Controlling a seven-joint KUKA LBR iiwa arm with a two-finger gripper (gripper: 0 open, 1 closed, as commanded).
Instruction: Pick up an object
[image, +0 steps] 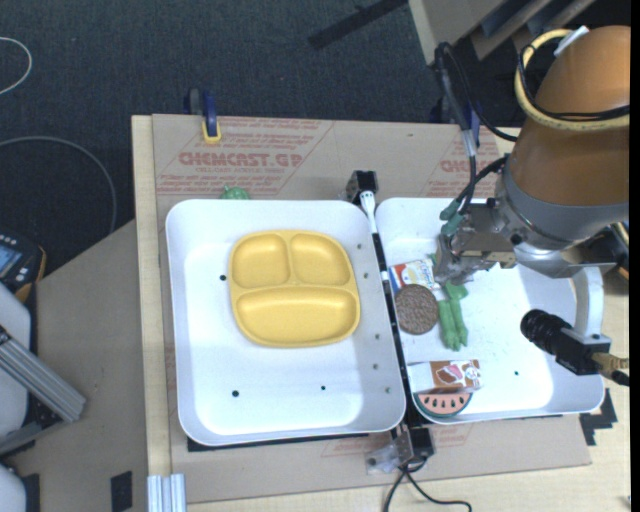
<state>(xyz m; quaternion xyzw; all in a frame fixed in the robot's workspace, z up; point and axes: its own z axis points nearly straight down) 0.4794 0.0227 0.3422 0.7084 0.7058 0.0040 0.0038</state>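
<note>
Gripper: you are looking at the two-finger gripper (452, 268) hanging low over the right-hand shallow white bin (520, 380), close to its left wall; from this slant you cannot tell how it is set or whether it is gripping anything.
Arm: the grey arm with the orange band (575, 90) is reaching in from the right and covering the bin's upper right part.
Nearest target: the green pod-shaped toy vegetable (454, 318) is lying just below the gripper, running lengthwise down the bin.
Beside it: the brown round cookie-like disc (417, 309) is touching or nearly touching the pod's left side, and a small red-and-white packet (412, 274) is sitting just above the disc.
Further off: a watermelon-slice toy (443, 403) and a small printed card (455, 374) are resting near the bin's front edge.
Left bin: the yellow three-compartment plastic plate (294, 288) is lying in the left white bin (200, 380), well apart from the gripper.
Handling: you are probably dealing with a light, stiff, smooth plastic pod, likely to slip.
Grip point: take it across its narrow width near the middle, clear of the disc.
</note>
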